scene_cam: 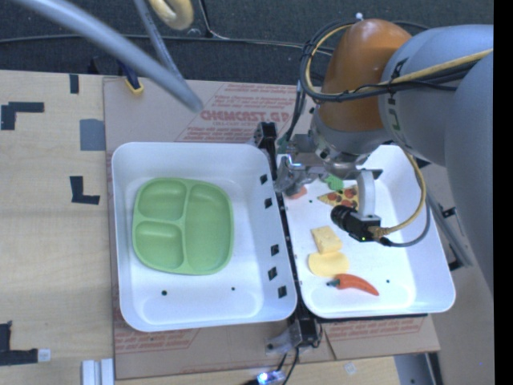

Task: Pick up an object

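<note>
My arm (417, 79) reaches in from the right, and its orange band (361, 70) sits directly above my claw (298, 175), which hangs low over the far left corner of the right bin (429, 291), close to the wall where the two bins meet. The wrist and its cables cover most of the claw from this angle, so whether it is spread or closed I cannot tell, and I see nothing that I could call held.

Just under and beside the claw lies a small reddish piece (296, 190), partly hidden by the metal. A little to the claw's right, near the wrist, sits a small multicoloured toy (335, 196) with yellow, red and green on it; its shape is too small to make out. Right of that, a black fitting (353, 223) with a cable hangs from my wrist.

Nearer the camera than the claw, well apart from it, a pale yellow block (325, 238) lies on the bin floor, with a yellow rounded piece (329, 264) touching or almost touching its near side. Just beyond that, nearest the bin's front edge, lies an orange-red pepper (355, 284) with a green stem.

To the claw's left, across the dividing wall, the left bin (144, 303) holds a green divided plate (183, 225) lying flat, well apart from the claw.
</note>
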Robot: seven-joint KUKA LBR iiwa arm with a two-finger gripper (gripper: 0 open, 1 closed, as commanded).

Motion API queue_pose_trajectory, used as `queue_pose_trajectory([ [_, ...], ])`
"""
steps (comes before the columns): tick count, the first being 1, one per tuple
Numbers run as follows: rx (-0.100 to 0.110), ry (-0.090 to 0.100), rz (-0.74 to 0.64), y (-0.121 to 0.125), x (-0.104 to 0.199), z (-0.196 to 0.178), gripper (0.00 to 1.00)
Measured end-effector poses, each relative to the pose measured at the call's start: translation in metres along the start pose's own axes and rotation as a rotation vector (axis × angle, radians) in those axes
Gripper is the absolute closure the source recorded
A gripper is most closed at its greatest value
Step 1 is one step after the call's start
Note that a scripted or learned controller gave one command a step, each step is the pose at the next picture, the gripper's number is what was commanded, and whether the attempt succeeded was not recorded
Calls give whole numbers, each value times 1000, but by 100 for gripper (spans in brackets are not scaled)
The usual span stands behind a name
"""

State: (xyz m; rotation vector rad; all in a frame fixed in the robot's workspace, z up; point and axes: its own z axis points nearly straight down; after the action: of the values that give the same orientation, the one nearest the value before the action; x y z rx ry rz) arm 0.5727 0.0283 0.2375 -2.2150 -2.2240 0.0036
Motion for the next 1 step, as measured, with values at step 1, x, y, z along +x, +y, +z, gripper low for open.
queue_pose_trajectory([
  [1, 0, 1, -3, -18, 55, -3, 100],
])
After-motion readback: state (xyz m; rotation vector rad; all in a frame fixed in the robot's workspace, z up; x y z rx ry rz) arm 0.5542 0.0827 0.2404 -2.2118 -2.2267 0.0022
